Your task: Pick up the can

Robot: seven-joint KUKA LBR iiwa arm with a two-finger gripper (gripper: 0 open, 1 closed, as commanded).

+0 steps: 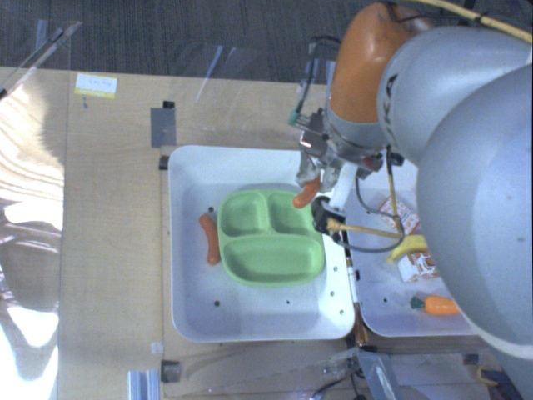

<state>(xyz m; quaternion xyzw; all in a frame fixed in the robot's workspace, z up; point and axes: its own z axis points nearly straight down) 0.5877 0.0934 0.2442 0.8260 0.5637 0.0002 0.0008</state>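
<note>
The arm point(450, 140) is huge in frame, coming in right of the green plate point(271, 238) and covering a lot of the right bin point(375, 311). The plate itself sits in the left bin point(187, 307), a bit right of middle, three compartments.

The gripper point(315, 182) is just over the plate's upper right corner. There's a small orange-red piece point(306, 194) right at its tip, but honestly I can't tell if the gripper is clenched or released, too blurry.

Right of the plate, in the other bin: a banana point(408, 247), a red and white carton point(416, 267) just below it, and a carrot point(437, 305) lower still. A sausage point(210, 238) lies just left of the plate.

The can: can't tell where it is.
</note>
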